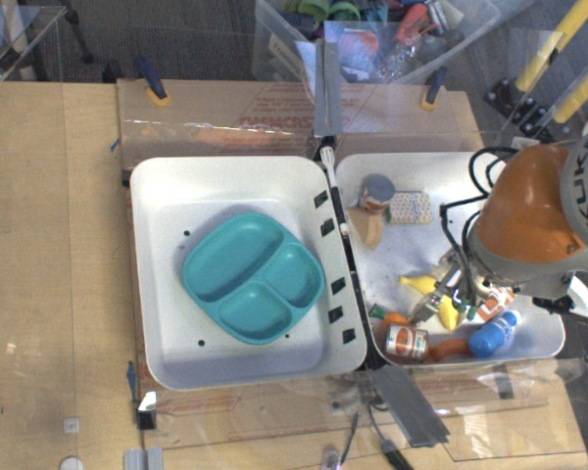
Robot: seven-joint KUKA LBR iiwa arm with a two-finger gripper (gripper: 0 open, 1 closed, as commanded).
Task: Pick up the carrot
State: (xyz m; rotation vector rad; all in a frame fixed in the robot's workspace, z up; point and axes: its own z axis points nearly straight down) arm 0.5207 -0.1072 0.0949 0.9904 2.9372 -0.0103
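Observation:
The carrot (394, 318) is a small orange piece with a green top. It lies near the front left corner of the right bin (441, 169), just above a red-labelled can (406, 342). My gripper (439, 297) hangs low over the bin's front part, just right of the carrot, among a yellow banana (417, 284) and a second yellow piece (449, 314). The carrot is not in its grasp. The orange-banded wrist (529, 209) hides the bin's right side.
The left bin (157, 262) holds a teal divided plate (253, 277). The right bin also holds a brown sausage (449, 350), a blue toy (490, 338), a small can (376, 192), a tan block (370, 229) and a patterned pad (410, 207). A divider wall (338, 253) separates the bins.

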